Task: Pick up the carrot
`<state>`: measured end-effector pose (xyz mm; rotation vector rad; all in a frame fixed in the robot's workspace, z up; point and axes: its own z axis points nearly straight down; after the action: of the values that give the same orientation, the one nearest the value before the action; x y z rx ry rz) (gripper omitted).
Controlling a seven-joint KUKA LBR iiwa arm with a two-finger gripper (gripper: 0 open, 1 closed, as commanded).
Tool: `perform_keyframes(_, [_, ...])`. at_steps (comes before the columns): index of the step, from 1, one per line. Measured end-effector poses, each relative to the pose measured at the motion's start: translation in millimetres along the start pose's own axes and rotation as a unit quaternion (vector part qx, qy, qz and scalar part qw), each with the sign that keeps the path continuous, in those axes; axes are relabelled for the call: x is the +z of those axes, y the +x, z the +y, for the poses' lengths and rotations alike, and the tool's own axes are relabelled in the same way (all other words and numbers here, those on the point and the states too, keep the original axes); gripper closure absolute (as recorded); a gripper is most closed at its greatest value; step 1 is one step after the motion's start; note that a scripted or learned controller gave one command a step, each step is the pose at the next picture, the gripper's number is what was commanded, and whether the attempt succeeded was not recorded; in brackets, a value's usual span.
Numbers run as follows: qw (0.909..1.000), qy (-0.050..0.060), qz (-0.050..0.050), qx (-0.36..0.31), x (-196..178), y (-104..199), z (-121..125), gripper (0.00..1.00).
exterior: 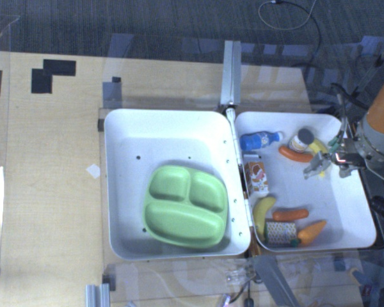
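The carrot (312, 230) is orange with a green stub at its left end. It lies slantwise near the front wall of the right bin (355, 213). My gripper (317, 169) hangs over the right bin's back right part, well behind the carrot and apart from it. Its fingers are spread open with nothing between them. The grey arm with its orange band comes in from the right edge.
Around the carrot are a grey speckled block (280, 233), an orange-red sausage (289, 215) and a banana (262, 213). Further back lie a snack packet (258, 176), a blue bottle (261, 139), a small jar (304, 138) and another sausage (294, 153). The left bin (125, 171) holds a green divided plate (187, 204).
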<state>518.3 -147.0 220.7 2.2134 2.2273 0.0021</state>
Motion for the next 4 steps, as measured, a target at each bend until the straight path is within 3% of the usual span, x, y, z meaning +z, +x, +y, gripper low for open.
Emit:
perform_keyframes(1, [0.9993, -0.005, -0.001, 0.037, 131.8, 27.6, -5.4, 0.00])
perform_keyframes(2, [1.0000, -0.002, -0.001, -0.004, -28.8, -11.8, -29.4, 0.00])
perform_keyframes(3, [0.9857, -0.005, -0.002, -0.168, 131.5, 31.1, -27.4, 0.00])
perform_keyframes(4, [0.9813, -0.005, -0.004, -0.192, 131.5, -51.8, -28.0, 0.00])
